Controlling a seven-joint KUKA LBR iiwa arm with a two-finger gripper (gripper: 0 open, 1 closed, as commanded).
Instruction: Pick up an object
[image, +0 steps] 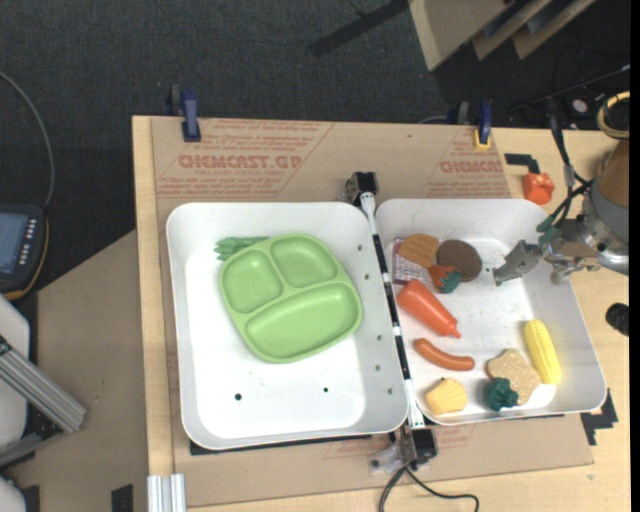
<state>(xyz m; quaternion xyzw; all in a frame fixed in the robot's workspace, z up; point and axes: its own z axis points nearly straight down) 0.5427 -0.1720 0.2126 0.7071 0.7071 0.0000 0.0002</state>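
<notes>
— What lay where?
— The left bin (200, 300) held a green tray (290, 295), with bare white floor along its front edge. The right bin (580, 330) was crowded low, yet open floor ran through its middle.
— And the gripper?
— The gripper (508, 268) hung over the right bin's upper right; whether it gripped anything, I couldn't tell.
— The nearest food?
— The carrot (428, 308) lay left and below it, well apart, long axis slanting, point toward lower right. The corn (541, 350) stood nearly upright below. A sausage (443, 354) lay between.
</notes>
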